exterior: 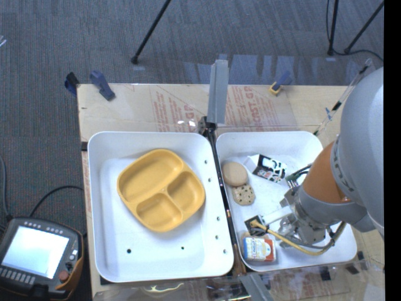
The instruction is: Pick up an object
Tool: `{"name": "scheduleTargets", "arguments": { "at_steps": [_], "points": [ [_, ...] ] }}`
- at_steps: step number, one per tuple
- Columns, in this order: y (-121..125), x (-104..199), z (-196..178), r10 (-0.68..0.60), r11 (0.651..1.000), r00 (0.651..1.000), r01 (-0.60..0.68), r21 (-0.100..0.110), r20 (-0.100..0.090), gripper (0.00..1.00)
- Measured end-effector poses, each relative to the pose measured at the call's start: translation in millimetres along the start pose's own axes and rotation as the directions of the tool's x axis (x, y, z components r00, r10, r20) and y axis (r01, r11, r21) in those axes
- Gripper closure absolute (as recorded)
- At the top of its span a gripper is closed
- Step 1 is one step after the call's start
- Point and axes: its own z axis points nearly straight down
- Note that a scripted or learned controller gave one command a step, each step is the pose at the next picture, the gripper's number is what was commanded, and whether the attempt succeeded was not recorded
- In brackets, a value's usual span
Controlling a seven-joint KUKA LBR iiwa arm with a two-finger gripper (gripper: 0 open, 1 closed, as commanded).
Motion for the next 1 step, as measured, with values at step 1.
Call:
{"name": "scheduleTargets", "arguments": {
  "at_steps": [1],
  "points": [
    [-59.9,19.1,-131.4,-0.147,0.989,0.989,0.147,-0.011,-0.016,1.00]
  ]
}}
